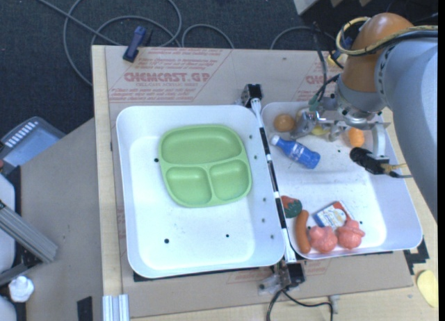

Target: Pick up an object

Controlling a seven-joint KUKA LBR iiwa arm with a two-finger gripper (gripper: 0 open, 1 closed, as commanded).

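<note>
the gripper point(321, 122) sits low at the far end of the right bin point(389, 205), and whether it is apart or together cannot be told from this slanted view, since the wrist and its metal fittings crowd the spot. it hangs among several candidates: a small yellow piece point(319, 130) lies right under it, an orange ball point(283, 122) rests just to its left, another orange ball point(355, 136) just to its right, and a blue bottle with a white cap point(296, 151) lies tilted on the bin floor near it. nothing can be seen caught in the gripper, so the pick looks not yet done; by this judgement the arm is at the reaching or closing step, with the lift left. further out, at the near end of the same bin, lie a red toy with a green top point(291, 206), a carrot-like orange piece point(302, 233), a small printed packet point(329, 214) and a pink lumpy toy point(336, 237). the left bin point(139, 236) holds a green divided plate point(205, 163). beyond the bins, the brown board point(174, 73) under them carries red print reading roughly "chemcast gp"; the smaller lines are too fine to read.
</note>
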